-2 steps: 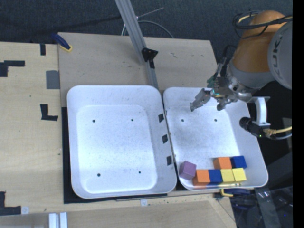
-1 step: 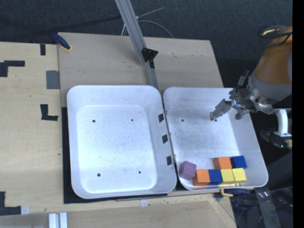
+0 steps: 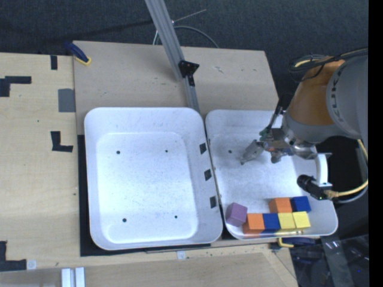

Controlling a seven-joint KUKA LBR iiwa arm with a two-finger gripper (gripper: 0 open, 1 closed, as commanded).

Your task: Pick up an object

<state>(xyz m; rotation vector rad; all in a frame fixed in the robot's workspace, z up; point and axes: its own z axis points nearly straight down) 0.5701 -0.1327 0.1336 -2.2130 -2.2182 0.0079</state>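
Hovering mid right bin (image 3: 239, 124), gripper (image 3: 254, 153) is sitting well apart from the blocks (image 3: 281, 215) clustered at the near edge, grip state unclear from here; blocks are packed touching, so fingers risk landing on top or wedging two.

We see a robotics lab. At frame centre, two shallow white plastic bins (image 3: 143, 178) sit on a pale plywood bench (image 3: 36, 160). A grey-and-orange industrial arm (image 3: 326, 100) reaches in at right.
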